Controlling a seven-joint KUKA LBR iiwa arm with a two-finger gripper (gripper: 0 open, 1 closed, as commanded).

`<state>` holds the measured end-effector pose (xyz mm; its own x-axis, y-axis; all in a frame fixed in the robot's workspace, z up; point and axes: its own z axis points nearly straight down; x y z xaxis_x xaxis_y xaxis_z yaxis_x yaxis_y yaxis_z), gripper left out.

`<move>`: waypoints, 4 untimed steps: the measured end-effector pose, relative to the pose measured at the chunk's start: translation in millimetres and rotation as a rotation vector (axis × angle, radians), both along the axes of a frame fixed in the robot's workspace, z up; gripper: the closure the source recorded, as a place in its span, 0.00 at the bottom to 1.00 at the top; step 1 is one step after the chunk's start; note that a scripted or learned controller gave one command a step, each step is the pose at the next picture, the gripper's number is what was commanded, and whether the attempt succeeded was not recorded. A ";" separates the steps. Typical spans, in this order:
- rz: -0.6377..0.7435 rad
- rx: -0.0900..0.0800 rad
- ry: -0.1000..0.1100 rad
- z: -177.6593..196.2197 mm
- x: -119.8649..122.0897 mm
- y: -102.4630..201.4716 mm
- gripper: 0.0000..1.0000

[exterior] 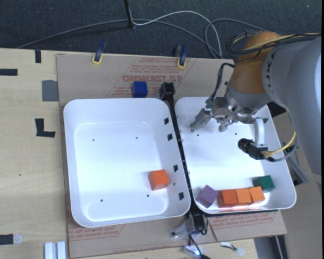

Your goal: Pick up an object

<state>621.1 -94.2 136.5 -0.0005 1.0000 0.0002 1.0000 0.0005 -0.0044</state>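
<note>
My gripper (209, 126) hangs over the far part of the right bin (283, 166), its two fingers spread open with nothing between them. Along that bin's near edge lie a purple block (207, 196), three orange blocks (241, 197) in a row, and a green block (265, 183). These sit well below the gripper in the view, apart from it. A single orange cube (159, 179) rests in the left bin (75, 161), near its front right corner.
A blue cube (140, 88) sits on the cardboard behind the left bin. A black clip (167, 91) stands at the far end of the divide between the bins. Cables (167, 19) run across the dark floor behind the bench.
</note>
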 end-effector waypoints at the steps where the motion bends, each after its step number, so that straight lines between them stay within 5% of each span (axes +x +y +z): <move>1: 0.001 0.000 -0.004 12.6 1.1 0.2 1.00; 4: 0.000 -0.001 -0.008 155.5 8.4 0.0 1.00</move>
<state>629.6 -94.2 292.0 -0.0001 1.0000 -0.0004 1.0000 0.0001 0.0040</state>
